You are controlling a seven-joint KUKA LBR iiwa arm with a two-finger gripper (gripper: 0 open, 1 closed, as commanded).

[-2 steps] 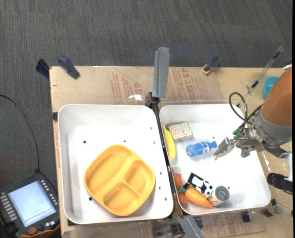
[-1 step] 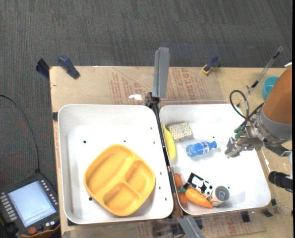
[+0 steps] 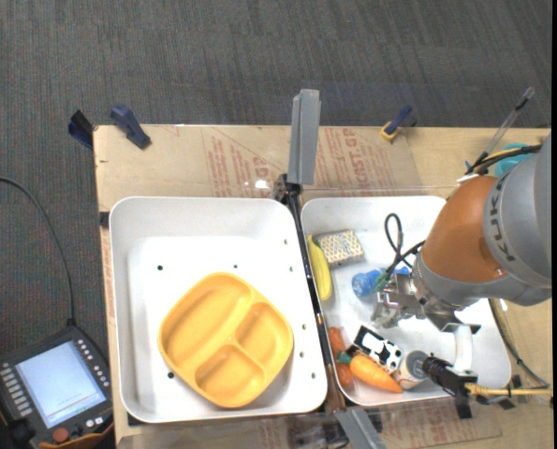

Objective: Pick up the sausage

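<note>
Two white bins sit side by side in my view, and nearest me in the right bin [image 3: 418, 204] lies an orange carrot [image 3: 375, 373] with a black-and-white spotted toy [image 3: 380, 348] touching it from behind. Just left of those, a reddish-brown sausage [image 3: 337, 341] lies along that bin's left wall, well short of the gripper [image 3: 391, 304]. The gripper hangs over the middle of the right bin, and I cannot tell whether the claw is wide or narrow, since the wrist hides it. Beyond it are a blue toy [image 3: 365, 283], a yellow banana [image 3: 321, 274] by the left wall, and a checkered block [image 3: 339, 246] farther back. The left bin [image 3: 133, 251] holds a yellow divided plate [image 3: 227, 340].
</note>
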